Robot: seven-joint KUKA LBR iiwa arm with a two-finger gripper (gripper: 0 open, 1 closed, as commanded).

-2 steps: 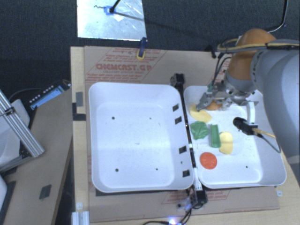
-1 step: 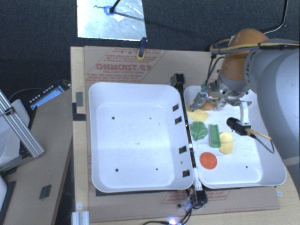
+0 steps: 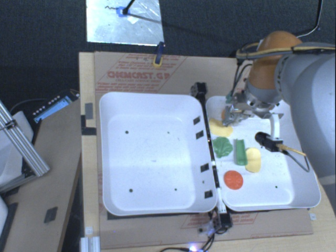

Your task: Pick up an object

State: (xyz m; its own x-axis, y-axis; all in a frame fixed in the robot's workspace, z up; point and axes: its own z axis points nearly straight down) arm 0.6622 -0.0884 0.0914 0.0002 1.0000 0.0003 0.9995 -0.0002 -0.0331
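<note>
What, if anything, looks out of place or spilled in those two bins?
Nothing stands out. The yellow slice, green leafy piece, green bar, yellow lump and orange disc all lie inside the right bin, none over its rim. The gripper hangs by the yellow slice.

Dark carpet (image 3: 42,41) surrounds the cardboard-covered bench (image 3: 137,73) and shiny sheet (image 3: 118,22).

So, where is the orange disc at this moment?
In the camera view, the orange disc lies in the right bin, near its left wall, just below the green stick and the pale yellow piece in the picture.
</note>
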